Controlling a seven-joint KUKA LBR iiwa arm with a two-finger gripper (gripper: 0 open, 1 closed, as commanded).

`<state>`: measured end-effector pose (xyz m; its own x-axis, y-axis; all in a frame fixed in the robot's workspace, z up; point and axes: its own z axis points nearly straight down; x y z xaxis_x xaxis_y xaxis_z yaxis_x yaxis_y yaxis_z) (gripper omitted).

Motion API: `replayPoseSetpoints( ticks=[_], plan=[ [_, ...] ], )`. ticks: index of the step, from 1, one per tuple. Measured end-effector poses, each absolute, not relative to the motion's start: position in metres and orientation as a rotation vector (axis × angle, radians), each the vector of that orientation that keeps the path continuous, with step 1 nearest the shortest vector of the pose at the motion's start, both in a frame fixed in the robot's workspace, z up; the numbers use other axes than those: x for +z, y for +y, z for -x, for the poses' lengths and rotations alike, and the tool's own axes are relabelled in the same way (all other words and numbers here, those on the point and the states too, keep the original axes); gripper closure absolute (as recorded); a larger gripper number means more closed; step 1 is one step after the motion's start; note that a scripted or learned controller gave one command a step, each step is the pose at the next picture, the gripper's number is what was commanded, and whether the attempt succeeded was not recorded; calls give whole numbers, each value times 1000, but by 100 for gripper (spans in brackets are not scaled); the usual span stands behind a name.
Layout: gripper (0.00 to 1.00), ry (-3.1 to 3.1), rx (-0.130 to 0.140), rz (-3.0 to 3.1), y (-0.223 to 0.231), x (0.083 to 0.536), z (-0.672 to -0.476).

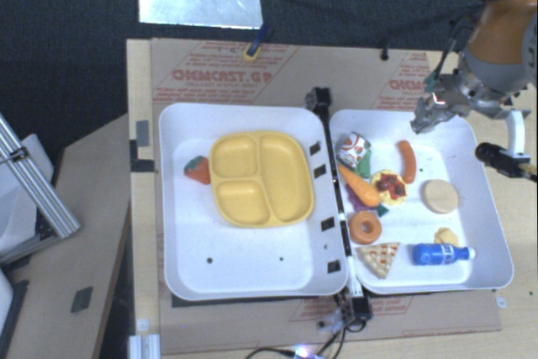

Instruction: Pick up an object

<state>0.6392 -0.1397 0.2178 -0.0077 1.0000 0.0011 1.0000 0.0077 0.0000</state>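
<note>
Pizza slice (380, 258) lies far from the gripper (423, 121), hovering above the right bin (492, 206).

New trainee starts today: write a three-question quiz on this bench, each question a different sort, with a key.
1. True or false: the yellow three-compartment plastic tray sits in the left white bin.
2. Which lies nearest the right white bin's front edge? A) red toy sausage B) blue plastic bottle C) round beige toy bun
3. Fill in: the red toy strawberry lies beside the tray's ____ side.

Key: 1 true; 2 B; 3 left.
</note>
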Motion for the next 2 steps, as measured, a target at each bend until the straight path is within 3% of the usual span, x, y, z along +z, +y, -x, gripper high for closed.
replayPoseSetpoints(
  ticks=[2],
  plan=[
    [100,-2230,-3,2210,-57,233,-603]
  ],
)
